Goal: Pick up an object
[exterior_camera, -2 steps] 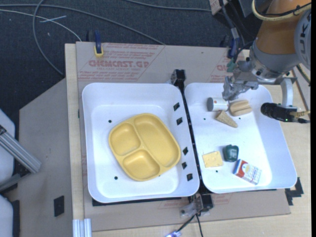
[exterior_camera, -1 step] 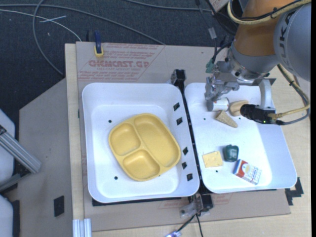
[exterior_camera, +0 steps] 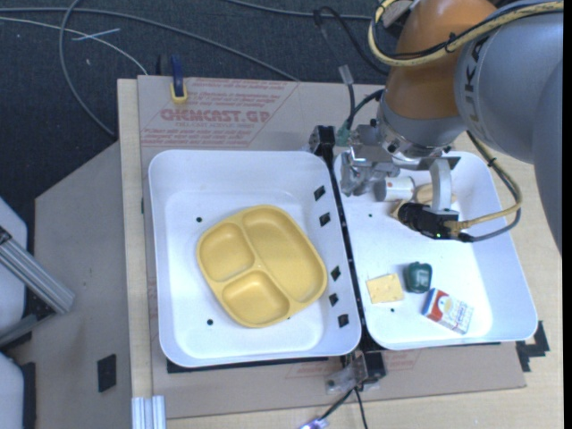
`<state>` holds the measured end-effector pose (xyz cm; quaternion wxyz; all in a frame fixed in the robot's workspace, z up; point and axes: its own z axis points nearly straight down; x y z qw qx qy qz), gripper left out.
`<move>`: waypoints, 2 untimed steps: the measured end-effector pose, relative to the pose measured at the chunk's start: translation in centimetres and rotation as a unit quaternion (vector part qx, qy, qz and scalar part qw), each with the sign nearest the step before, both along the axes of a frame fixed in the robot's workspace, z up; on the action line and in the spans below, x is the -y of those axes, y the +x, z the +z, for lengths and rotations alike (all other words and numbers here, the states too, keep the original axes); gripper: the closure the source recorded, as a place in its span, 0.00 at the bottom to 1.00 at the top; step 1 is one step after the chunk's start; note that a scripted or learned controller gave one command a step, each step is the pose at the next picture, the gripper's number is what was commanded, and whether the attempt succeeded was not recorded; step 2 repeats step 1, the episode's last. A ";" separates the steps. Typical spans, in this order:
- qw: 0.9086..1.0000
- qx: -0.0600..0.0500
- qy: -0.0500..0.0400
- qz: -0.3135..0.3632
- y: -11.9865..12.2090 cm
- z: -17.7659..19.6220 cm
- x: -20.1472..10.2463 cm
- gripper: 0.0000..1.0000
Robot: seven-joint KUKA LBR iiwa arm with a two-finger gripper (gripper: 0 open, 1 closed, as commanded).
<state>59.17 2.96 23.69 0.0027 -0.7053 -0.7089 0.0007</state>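
Note:
In the right bin [exterior_camera: 500, 239], near its front, lie three small objects: a flat yellow square [exterior_camera: 385, 288], a dark green rounded piece [exterior_camera: 417, 277] and a red and white packet [exterior_camera: 447, 311]. A tan and white object [exterior_camera: 431, 189] lies partly hidden under the arm at the back of that bin. My gripper [exterior_camera: 356, 175] hangs below the orange band, over the back left corner of the right bin, close to the divider between the bins. It stands well behind the three front objects.
A yellow three-compartment tray [exterior_camera: 260, 264] lies in the left bin [exterior_camera: 170, 239]. A black cable with a yellow lead [exterior_camera: 465, 229] loops from the wrist over the right bin. The bins rest on a cardboard sheet [exterior_camera: 223, 105].

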 end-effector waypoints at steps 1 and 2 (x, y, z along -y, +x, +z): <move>1.000 0.001 0.000 0.000 -0.3 0.0 -4.8 1.00; 1.000 0.001 0.000 0.000 -0.3 0.0 -4.8 1.00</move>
